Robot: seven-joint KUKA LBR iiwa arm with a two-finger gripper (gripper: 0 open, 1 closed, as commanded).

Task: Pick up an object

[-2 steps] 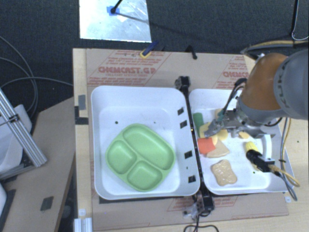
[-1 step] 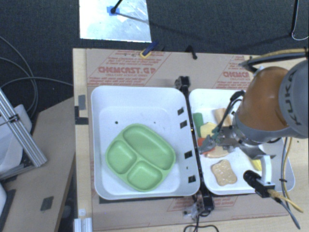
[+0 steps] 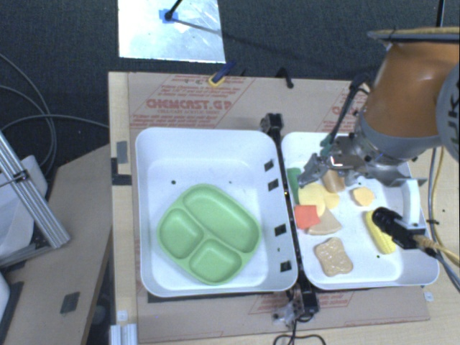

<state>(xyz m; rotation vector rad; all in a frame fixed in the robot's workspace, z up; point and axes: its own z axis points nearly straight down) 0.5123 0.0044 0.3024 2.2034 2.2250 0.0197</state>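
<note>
Yellow banana [image 3: 379, 232], long axis running near-vertical

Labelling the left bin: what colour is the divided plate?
Light green, three compartments; the divided plate lies in the left bin, clear in the camera view.

cardboard sheet [image 3: 188, 100], top left print: I read red block letters, roughly "CHEMCAST GP", last characters unsure
cardboard sheet, top right print: red lettering near the arm, too cut off for me to read
cardboard sheet, bottom edge print: faint red lettering below the right bin [image 3: 413, 272], I can't make it out
everything else I see: no readable text, numbers or brands
</note>
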